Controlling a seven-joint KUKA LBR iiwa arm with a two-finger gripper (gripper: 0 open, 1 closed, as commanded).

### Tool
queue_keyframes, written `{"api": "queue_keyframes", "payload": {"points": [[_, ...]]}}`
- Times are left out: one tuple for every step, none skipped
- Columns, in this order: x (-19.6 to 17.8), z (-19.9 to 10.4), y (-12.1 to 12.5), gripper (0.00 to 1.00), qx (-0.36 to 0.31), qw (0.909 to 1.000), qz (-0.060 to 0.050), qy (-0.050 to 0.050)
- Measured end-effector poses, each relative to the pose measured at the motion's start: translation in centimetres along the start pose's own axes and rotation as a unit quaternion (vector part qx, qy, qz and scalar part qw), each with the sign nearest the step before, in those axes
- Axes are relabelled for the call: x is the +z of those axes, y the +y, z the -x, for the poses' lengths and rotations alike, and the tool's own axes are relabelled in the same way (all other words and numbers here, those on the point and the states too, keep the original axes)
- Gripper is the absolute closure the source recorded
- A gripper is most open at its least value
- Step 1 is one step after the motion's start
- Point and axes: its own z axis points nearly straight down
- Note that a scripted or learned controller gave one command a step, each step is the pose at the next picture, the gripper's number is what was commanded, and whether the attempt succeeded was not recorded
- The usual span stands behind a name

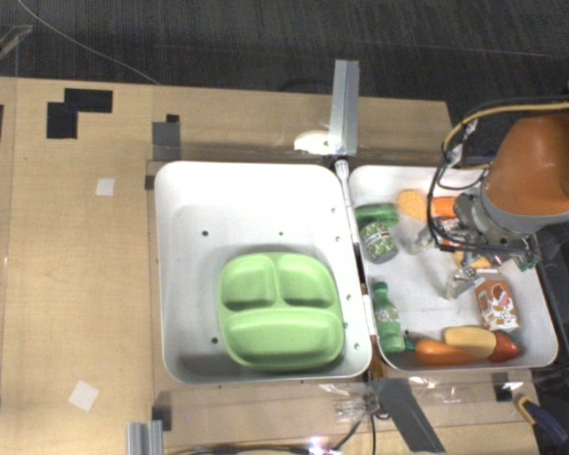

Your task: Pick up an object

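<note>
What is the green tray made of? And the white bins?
The green tray looks like moulded plastic: smooth, one even colour, rounded compartments, a soft sheen. The left white bin and right white bin also seem plastic or coated metal, smooth with rounded corners; I cannot tell which.

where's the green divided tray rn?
The green divided tray lies in the left bin, toward its near edge, across the divider from the green bottle in the right bin.

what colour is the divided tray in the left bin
Light green; the divided tray shows best in the camera view.
</note>
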Motion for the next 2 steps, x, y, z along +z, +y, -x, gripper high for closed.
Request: {"api": "queue_keyframes", "payload": {"points": [[0.1, 3.9, 1.6, 0.00, -0.148, 0.9889, 0.000, -0.002], [-0.2, -1.9, 5.5, 0.00, -0.131, 0.9913, -0.001, -0.002]]}}
